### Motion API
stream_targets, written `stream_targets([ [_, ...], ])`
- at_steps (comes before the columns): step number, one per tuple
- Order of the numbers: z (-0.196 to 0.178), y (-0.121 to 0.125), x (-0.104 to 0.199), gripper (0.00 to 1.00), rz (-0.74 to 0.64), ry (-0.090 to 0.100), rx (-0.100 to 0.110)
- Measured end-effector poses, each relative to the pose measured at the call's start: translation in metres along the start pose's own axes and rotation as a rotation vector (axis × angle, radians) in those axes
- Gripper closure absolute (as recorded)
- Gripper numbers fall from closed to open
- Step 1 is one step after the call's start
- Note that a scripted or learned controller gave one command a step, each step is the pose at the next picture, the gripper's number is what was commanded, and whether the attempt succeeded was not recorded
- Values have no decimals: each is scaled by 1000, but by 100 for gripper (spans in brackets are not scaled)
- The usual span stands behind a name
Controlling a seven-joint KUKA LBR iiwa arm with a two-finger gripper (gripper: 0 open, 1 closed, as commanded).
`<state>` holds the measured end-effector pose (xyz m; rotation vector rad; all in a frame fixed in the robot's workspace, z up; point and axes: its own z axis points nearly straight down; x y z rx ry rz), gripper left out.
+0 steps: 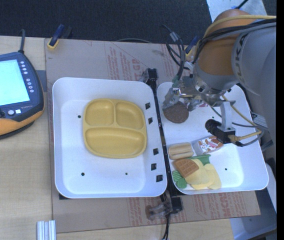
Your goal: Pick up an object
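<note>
Two shallow white bins side by side on a cardboard-covered bench. Left bin (64,134): one yellow compartment plate (115,127), three sections, lying flat near the middle. Right bin (247,176): round brown patty (176,113) at the far left part, just beside the divider; below it a tan bun-like piece (179,150), a small printed packet (209,145), a brown waffle-like square (185,167) resting on a yellow item (207,176) with green leaf pieces at the near left corner. Grey arm with orange band (219,49) reaching in from the right, over the far part of the right bin. Gripper (182,95) low over the patty, at or just above its far edge; jaw spacing impossible to tell, contact likewise unclear. Black cylindrical part (217,129) with cables below the wrist. Handheld control pendant (4,91) with lit screen at bench's left edge.
</note>
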<state>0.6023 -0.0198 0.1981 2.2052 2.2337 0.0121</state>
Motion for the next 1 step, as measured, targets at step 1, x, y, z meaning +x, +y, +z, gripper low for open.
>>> stream_targets([
  [1,-2,22,67,100,1,0,7],
])
